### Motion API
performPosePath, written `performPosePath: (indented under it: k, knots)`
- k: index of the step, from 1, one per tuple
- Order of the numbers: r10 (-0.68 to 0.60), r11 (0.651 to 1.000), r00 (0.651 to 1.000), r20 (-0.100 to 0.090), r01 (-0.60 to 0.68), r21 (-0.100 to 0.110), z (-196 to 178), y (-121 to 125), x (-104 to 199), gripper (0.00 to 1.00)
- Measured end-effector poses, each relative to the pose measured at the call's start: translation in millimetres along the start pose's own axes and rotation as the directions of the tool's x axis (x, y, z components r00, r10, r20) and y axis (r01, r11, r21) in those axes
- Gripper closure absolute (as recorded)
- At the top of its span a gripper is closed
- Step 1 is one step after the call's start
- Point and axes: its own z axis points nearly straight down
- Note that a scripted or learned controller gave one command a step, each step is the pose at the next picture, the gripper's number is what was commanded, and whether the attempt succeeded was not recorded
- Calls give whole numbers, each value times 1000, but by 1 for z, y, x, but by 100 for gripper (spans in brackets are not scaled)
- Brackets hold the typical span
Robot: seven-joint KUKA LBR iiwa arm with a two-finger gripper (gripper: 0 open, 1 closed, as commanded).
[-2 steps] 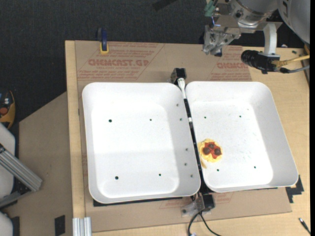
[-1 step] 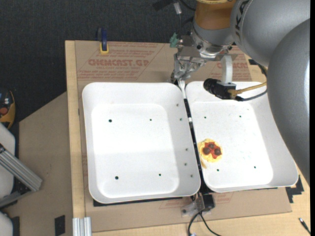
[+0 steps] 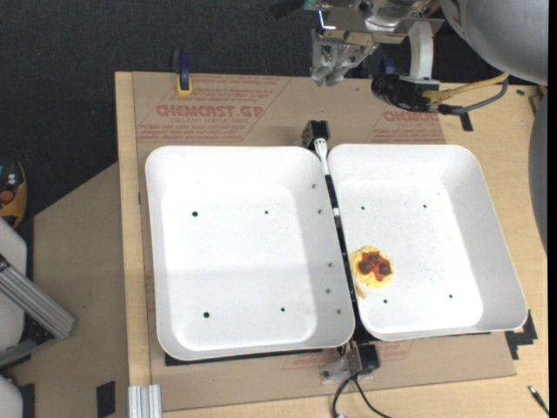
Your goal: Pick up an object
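Observation:
A small yellow object with dark red spots (image 3: 374, 268) lies in the right bin (image 3: 452, 190), close to its left wall near the front. My gripper (image 3: 333, 66) hangs high above the bench, beyond the far edge of both bins, near the top of the view. Its fingers point down and look close together with nothing between them. The gripper is far from the yellow object.
The left bin (image 3: 218, 181) sits beside the right one, a black clamp (image 3: 315, 134) at the seam's far end. Brown cardboard (image 3: 226, 111) lies under both bins. A blue-and-yellow clamp (image 3: 183, 70) holds its far left edge. Cables (image 3: 452, 94) trail from the arm at the upper right.

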Motion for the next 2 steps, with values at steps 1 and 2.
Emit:
performPosePath:
  k: [1,2]
  knots:
    - [0,1000,1000,3,0,24,65,-3,62,100]
    - [0,1000,1000,3,0,24,152,-5,126,100]
